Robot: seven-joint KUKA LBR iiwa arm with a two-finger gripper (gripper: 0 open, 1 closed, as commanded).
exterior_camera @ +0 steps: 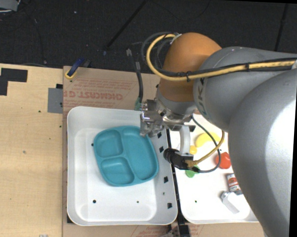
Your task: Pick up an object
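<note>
You have two white bins (76,151) and one teal plate (125,156) with three compartments, lying in the left bin. Whether the end effector (149,124) at its rim is open or closed, you cannot tell.

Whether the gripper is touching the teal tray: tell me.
Cannot tell. In the camera view the gripper overlaps the upper right rim of the teal tray, but the downward slant hides any contact or gap.

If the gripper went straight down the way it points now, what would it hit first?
Most likely the upper right rim of the teal divided plate in the left bin, as the gripper hangs just above that edge. Depth is hard to judge from this slanted view, so it might land on the bin floor beside the plate.
</note>
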